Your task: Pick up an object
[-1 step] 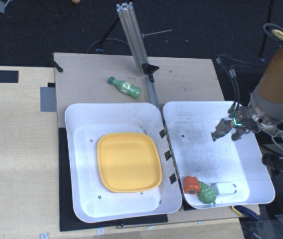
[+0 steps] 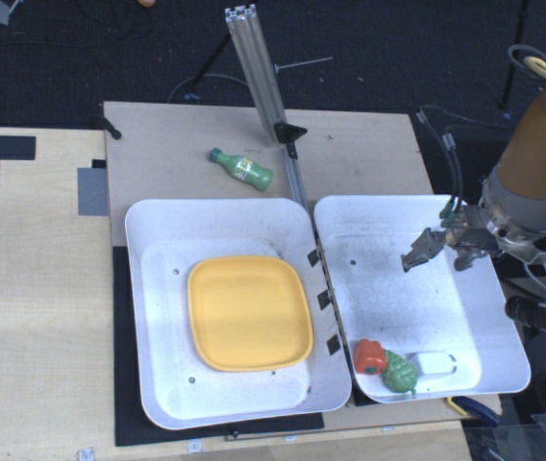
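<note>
In the right bin (image 2: 393, 301), three small objects lie together at the near edge: a red pepper-like toy (image 2: 369, 355), a green round toy (image 2: 399, 374) and a white oblong piece (image 2: 434, 362). My gripper (image 2: 440, 252) hangs over the bin's right side, well above and behind those objects. Its two dark fingers are spread apart with nothing between them. A yellow square plate (image 2: 249, 311) lies in the left bin (image 2: 158, 257).
A green bottle (image 2: 241, 168) lies on its side on the bench behind the left bin. A slanted metal rail (image 2: 261, 65) rises from the back middle, ending near the divider between the bins. Cables run at the right edge.
</note>
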{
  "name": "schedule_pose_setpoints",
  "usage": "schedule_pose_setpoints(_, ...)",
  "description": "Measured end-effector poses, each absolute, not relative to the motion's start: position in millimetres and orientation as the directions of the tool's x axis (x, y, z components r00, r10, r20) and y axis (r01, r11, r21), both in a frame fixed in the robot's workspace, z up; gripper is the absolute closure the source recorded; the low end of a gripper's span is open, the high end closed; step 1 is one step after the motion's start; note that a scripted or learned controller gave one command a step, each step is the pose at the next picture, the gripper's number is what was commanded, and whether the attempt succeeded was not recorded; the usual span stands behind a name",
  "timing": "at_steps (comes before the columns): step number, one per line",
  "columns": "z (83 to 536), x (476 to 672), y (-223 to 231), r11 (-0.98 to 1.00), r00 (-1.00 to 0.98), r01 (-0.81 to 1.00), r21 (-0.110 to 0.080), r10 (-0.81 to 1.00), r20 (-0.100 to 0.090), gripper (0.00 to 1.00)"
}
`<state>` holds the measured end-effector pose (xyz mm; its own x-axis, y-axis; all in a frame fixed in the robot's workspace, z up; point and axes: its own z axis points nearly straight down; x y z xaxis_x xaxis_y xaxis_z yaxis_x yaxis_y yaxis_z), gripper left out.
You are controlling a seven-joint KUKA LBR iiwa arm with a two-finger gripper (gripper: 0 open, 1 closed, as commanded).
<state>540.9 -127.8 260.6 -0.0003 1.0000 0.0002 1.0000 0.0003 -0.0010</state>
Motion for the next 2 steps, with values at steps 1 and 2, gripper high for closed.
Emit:
schedule_pose_setpoints(1,217.9,540.5,-130.6,0.0,0.0,1.0,-0.004,1.0,0.0,0.0)
schedule_pose_setpoints(2,155.0,538.1,-130.2,0.001,-0.001,1.0,-0.006,1.0,0.001,0.0)
